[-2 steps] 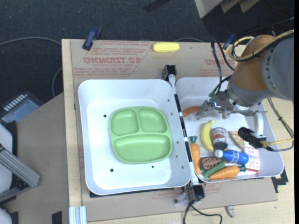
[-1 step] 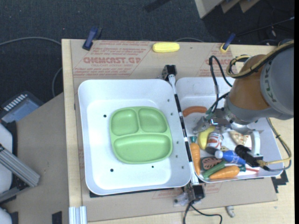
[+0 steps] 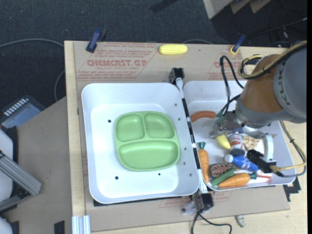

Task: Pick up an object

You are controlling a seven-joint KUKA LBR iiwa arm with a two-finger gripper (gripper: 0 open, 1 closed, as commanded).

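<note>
- Reaching in over the right bin [image 3: 195,89], the arm [image 3: 273,89] hangs its jaws [image 3: 225,126] low above a heap of toy food; whether they are spread or pressed together I cannot tell.
- Likeliest target, I judge: the yellow piece [image 3: 223,141] just below the jaws, with the red sausage [image 3: 203,115] near, toward the left bin [image 3: 92,145].
- Carrots [image 3: 203,159] crowd the divider; the green plate [image 3: 146,141] lies well apart.

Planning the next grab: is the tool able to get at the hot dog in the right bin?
Probably yes. The hot dog lies alone on bare bin floor, apart from the toy pile, with the tool just beside it.
</note>
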